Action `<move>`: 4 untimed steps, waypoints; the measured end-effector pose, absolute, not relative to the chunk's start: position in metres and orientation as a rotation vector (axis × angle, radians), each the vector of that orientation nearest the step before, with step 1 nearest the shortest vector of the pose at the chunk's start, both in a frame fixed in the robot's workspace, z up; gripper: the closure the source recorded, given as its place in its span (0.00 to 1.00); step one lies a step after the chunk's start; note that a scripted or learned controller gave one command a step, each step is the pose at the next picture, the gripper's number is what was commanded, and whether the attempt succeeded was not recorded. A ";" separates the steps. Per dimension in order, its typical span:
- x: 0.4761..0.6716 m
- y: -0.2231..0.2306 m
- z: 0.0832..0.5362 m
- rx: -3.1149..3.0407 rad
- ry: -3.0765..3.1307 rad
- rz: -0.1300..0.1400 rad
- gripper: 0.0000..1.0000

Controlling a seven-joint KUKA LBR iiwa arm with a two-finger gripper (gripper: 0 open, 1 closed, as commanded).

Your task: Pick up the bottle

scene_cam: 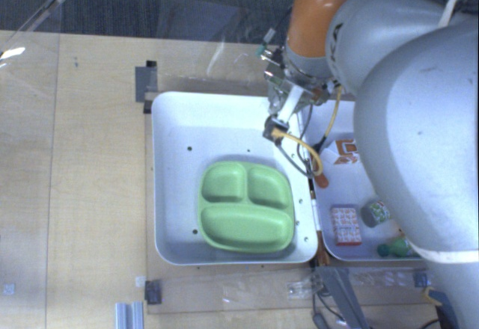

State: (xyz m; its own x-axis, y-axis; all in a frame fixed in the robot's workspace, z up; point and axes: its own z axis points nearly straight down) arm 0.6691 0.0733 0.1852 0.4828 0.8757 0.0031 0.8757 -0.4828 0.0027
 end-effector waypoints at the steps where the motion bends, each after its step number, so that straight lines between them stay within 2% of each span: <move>1: 0.668 0.147 0.123 2.684 1.636 0.001 1.00; 2: 0.667 0.104 0.187 2.268 2.169 0.009 1.00; 3: 0.668 0.168 0.121 2.321 2.118 0.004 1.00; 4: 0.669 0.233 0.217 2.093 2.339 0.011 1.00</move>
